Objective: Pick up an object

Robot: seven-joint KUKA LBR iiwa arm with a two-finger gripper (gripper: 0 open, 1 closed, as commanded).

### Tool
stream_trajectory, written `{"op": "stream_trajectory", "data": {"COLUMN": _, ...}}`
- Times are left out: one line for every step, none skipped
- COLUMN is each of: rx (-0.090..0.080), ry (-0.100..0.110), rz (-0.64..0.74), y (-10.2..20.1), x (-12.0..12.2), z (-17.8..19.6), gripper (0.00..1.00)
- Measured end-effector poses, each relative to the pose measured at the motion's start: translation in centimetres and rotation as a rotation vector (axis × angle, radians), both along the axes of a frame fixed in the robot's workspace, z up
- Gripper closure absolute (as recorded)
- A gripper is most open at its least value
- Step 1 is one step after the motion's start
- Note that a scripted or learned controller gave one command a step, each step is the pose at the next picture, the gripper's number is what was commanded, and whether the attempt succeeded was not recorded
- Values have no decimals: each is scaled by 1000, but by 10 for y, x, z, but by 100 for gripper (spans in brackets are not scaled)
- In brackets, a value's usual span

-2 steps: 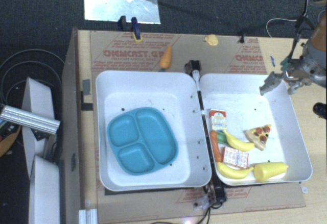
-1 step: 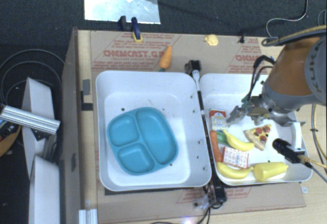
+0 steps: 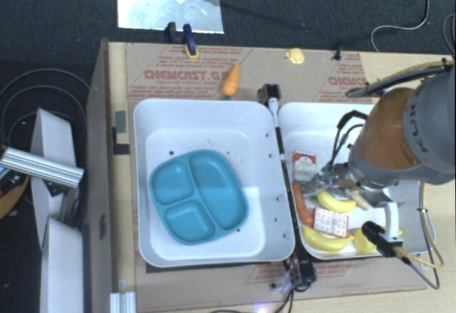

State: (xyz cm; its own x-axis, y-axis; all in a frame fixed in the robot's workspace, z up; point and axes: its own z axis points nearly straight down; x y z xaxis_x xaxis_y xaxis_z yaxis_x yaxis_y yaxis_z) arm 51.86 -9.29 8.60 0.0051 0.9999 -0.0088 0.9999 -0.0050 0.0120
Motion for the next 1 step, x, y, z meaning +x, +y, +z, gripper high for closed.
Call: {"op": "stream_trajectory", "data": {"rx": 7, "ry": 3, "rz": 7, "y": 3, "x": 1, "z": 11, "gripper": 100}}
